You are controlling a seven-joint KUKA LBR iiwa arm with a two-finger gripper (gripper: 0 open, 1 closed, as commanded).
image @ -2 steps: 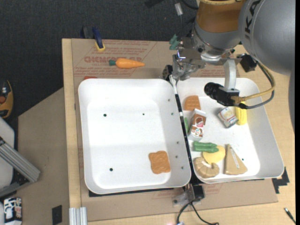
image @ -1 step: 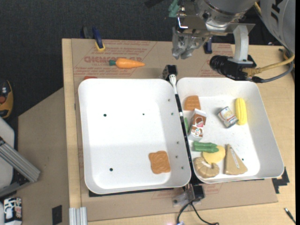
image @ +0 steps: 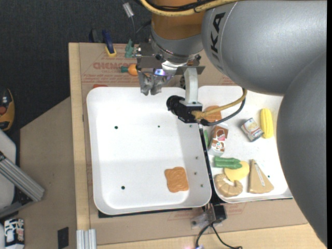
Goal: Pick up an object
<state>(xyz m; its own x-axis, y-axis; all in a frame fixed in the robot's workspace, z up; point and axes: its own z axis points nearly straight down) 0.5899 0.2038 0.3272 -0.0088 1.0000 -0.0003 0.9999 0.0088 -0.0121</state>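
My gripper hangs over the far edge of the left bin, near its top middle, and I see nothing held in it. An orange waffle-like piece lies flat in that bin's near right corner, far from the gripper. The right bin holds a yellow corn cob, a small box, a brown and white carton, a green pepper, a croissant and a pale wedge. The arm hides part of the right bin.
The bins share a wall down the middle. Small tools and an orange ball sit on the cardboard beyond the left bin. A tan bread piece lies at the right bin's far left.
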